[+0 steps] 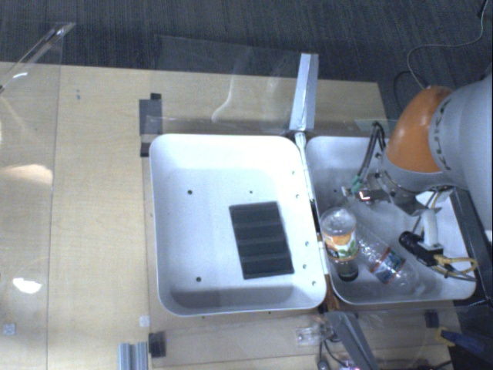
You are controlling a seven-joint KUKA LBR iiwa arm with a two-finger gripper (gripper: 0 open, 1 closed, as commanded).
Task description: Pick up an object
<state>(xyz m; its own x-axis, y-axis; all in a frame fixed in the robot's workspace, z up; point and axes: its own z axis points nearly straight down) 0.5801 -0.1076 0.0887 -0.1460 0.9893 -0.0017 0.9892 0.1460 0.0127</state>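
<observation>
A black ribbed rectangular pad (262,240) lies flat in the left bin (166,206), right of its middle. In the right bin (333,156) a clear bottle with an orange label (340,242) rests near the front left corner. Beside it on the right lies a crumpled clear bottle with a blue and red label (387,264). My gripper (368,193) hangs low over the middle of the right bin, just behind and to the right of the orange-label bottle. Nothing is visibly held in it. The arm's orange band (416,141) and grey body cover the bin's back right part.
A clear upright divider (305,91) stands behind the gap between the bins. Both bins sit on a pale wooden bench (85,206), with black clamps (150,114) at the left bin's corners. Cables run along the right edge.
</observation>
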